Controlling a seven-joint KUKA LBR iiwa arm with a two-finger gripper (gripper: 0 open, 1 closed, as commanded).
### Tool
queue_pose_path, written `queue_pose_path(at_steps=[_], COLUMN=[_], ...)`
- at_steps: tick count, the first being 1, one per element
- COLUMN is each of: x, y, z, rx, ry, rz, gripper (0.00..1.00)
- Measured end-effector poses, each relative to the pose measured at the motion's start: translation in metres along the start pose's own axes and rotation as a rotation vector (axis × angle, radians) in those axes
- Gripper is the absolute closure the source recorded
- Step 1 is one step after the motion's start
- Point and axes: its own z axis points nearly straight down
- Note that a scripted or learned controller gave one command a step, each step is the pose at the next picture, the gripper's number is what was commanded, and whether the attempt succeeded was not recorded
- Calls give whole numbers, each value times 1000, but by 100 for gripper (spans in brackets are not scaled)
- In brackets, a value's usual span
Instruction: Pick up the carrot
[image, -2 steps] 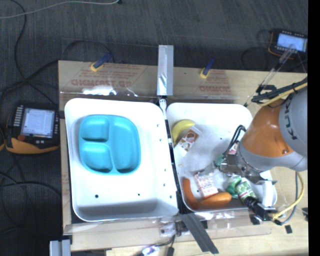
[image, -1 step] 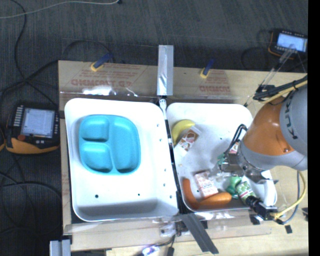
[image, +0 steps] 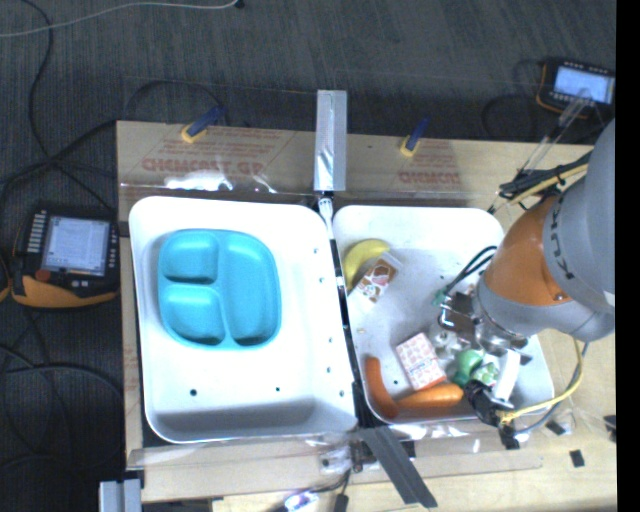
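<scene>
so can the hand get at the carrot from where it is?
Probably yes. The carrot lies along the right bin's near wall, top side exposed, with the hand right by its right end. A small box and that wall crowd its sides, so finger room looks tight.
</scene>
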Motion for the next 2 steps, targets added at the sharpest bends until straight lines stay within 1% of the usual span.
queue_pose_path(at_steps=[1,2], x=[33,-2], y=[-22,12], z=[-2,-145], rx=[-18,6], ry=[-12,-8], rz=[-528,-378], gripper=[100,100])
